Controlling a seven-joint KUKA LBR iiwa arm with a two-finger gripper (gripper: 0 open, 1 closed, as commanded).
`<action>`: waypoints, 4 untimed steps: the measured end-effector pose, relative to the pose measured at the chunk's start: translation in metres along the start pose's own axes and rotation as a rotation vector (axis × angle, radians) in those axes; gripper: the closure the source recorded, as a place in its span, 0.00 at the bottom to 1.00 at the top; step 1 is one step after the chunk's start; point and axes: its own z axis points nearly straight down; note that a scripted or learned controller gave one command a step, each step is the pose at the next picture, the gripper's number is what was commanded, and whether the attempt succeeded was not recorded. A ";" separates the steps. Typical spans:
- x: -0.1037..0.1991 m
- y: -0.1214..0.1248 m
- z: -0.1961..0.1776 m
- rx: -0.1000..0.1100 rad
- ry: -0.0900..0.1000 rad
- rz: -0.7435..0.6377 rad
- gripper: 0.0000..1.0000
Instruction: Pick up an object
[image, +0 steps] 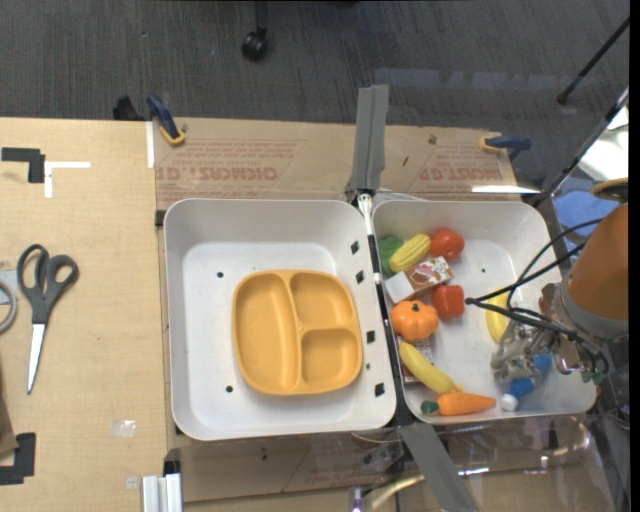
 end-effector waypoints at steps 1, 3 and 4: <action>-0.015 0.030 0.000 0.000 0.001 0.337 1.00; -0.027 0.004 -0.045 -0.001 0.002 0.182 1.00; -0.008 -0.017 -0.006 -0.004 -0.020 -0.154 1.00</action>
